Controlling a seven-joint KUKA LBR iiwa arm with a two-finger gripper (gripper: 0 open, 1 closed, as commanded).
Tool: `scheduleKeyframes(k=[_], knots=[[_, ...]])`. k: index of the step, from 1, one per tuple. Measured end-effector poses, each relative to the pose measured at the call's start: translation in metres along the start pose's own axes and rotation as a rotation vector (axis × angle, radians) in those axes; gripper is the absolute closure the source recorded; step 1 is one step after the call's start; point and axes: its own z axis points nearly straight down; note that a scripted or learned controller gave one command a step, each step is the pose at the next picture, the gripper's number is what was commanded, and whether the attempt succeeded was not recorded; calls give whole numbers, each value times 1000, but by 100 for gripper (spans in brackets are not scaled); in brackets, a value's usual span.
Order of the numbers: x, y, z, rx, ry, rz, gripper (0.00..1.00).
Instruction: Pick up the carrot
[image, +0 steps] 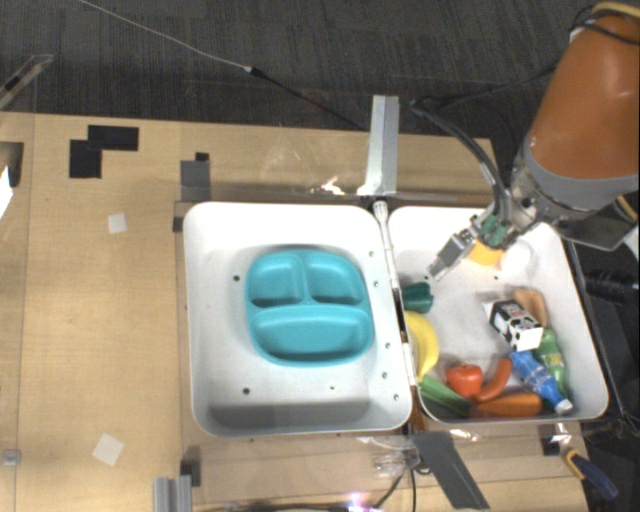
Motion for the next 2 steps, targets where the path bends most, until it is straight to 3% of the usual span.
scheduleKeyframes(k=[1,2], knots=[[55,-11,166,18,13,-113,0],[12,12,169,10,7,-191,0]])
